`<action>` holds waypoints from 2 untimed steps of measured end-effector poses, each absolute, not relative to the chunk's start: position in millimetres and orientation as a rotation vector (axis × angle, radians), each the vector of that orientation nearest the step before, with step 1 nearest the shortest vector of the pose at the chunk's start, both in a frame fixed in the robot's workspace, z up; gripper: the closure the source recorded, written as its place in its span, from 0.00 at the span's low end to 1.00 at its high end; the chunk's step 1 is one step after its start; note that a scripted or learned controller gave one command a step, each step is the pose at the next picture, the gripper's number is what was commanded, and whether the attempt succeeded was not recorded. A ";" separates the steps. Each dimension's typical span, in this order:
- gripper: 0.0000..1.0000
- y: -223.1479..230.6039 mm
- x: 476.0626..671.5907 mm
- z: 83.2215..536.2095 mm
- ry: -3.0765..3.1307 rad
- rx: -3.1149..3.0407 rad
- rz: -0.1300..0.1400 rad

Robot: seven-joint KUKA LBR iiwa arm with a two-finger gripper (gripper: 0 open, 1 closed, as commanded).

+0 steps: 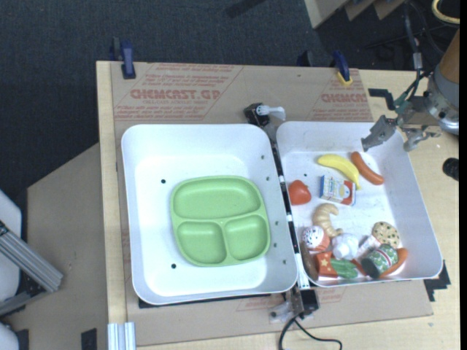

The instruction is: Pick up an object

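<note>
While gripper (395, 132) hovers at right bin (423, 217) far rim, jaws spread, holding nothing: approach step. Banana (341, 166), hot dog (367, 168) just inside rim. Next: descend, centre on 1 object.

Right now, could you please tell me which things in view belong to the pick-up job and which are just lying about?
Belongs to the job:
- claw, open, over the right bin's far rim
- banana
- sausage
- tomato
- small carton
- cookie

Just lying about:
- green divided plate in the left bin
- blue clamps
</note>
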State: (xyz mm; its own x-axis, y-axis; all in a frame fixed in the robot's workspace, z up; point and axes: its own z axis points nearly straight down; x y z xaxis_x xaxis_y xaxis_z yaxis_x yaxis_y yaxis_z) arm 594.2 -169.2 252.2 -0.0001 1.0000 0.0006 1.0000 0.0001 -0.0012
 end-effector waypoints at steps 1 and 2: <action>0.00 -146.3 619.6 77.9 -2.217 -2.212 0.007; 0.00 -148.4 646.8 84.7 -2.225 -2.222 -0.002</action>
State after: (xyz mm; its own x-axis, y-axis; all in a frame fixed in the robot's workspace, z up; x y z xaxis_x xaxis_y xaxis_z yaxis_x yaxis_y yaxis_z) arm 646.8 -148.4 84.7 -0.0010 1.0000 -0.0012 1.0000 0.0010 0.0030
